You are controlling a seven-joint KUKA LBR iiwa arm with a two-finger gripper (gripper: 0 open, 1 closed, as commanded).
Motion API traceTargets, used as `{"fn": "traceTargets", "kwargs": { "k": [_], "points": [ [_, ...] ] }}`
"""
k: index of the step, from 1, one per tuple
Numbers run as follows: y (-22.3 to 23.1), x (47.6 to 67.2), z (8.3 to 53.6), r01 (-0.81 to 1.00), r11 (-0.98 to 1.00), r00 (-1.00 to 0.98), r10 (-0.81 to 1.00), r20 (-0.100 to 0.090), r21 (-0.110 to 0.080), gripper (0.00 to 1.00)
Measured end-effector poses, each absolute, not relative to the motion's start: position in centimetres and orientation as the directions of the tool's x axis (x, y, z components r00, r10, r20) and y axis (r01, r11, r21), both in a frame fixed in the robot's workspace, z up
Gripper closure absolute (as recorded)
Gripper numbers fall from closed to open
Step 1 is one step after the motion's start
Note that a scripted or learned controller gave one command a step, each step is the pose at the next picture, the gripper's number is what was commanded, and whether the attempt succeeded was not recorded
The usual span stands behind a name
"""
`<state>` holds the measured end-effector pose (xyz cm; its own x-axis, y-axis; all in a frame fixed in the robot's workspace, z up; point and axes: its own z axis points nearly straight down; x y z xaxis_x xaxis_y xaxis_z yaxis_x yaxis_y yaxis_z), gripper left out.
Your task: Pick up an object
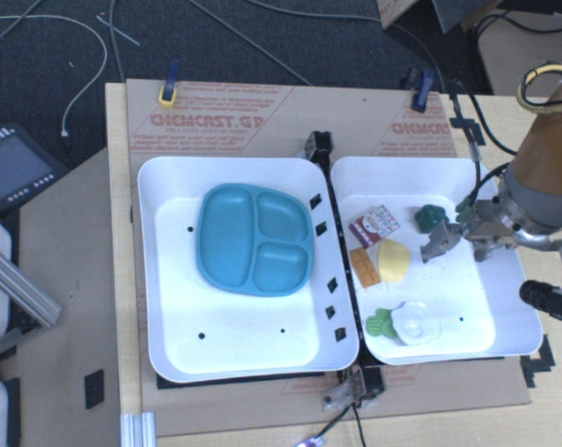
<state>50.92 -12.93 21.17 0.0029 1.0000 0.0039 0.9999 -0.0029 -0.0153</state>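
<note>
Cardboard-covered desk (262,110), two white bins. Hand (441,243) over right bin (504,333), fingers look spread, pinching nothing. Dark green object (430,217) just beyond hand; probably light, rigid, small: grip across middle.

Even, bright overhead light. The white bins (169,343) glare slightly, nearly washed out. Shadows are soft and faint. Small objects look slightly blurred.

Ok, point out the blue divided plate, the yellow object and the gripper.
blue divided plate (256,240): camera view, its centre ridge.
yellow object (394,262): camera view, its middle.
gripper (436,246): camera view, at its fingertips.
</note>
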Motion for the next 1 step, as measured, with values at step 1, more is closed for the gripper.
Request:
{"fn": "traceTargets", "kwargs": {
  "k": [1],
  "points": [
    [-12.90, 51.21, 21.83, 1.000, 0.001, -0.001, 1.000, 0.002, -0.002, 0.00]
  ]
}}
